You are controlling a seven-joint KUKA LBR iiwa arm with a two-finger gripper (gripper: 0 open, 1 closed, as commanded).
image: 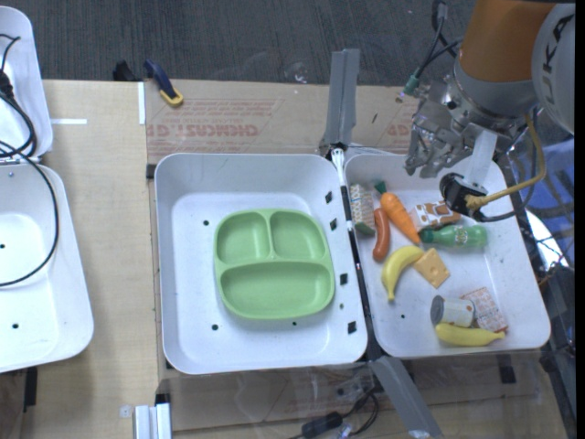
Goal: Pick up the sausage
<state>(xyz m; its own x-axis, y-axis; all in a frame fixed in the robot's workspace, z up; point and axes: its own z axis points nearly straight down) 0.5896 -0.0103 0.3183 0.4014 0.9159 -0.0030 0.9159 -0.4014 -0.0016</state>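
Camera view: I see end effector (437,156) above right bin's (521,273) far edge, grip state unclear, sausage (381,235) beside carrot (399,217).

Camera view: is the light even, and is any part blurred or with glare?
Camera view: soft, even light with faint shadows; the green plate and sausage look sharp; the white bin is bright but keeps detail; the gripper near the top right looks slightly blurred.
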